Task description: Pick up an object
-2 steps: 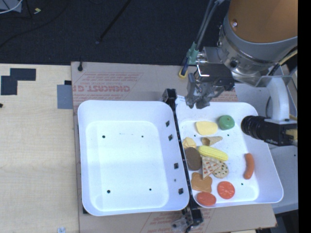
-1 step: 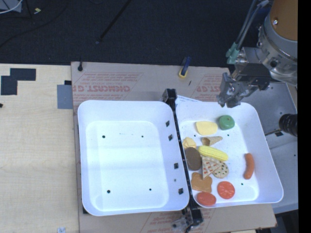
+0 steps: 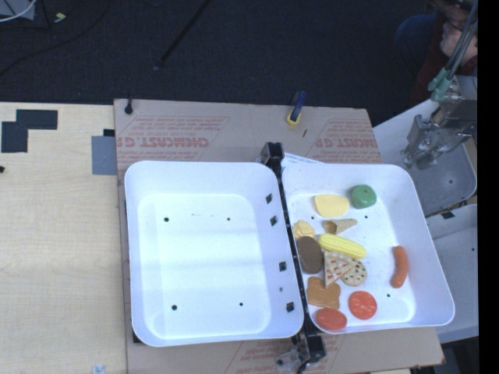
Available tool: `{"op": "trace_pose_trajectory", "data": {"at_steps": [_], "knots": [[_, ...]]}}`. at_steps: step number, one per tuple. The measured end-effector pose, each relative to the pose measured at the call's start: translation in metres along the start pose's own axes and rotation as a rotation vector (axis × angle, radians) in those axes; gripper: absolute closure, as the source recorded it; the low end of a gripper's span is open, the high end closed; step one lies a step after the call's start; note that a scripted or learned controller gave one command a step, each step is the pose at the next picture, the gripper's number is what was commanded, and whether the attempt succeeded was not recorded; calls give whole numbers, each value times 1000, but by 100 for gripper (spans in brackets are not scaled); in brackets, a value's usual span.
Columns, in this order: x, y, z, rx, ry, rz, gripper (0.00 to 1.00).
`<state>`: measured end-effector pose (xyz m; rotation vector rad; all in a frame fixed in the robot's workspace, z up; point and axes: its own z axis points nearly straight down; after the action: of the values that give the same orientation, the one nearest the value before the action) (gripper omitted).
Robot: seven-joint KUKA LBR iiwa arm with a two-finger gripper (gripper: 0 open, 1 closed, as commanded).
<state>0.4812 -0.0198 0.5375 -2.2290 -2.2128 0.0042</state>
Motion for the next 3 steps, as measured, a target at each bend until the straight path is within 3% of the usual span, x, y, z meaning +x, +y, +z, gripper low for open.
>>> {"op": "trace_pose_trajectory", "data": {"at_steps": [1,2,3], "knots": [[-53,11,0,0,0,-3,100],[-150,-5,0,-1,-1,2,100],[-195,32,1,-1,0,-6,100]]}}
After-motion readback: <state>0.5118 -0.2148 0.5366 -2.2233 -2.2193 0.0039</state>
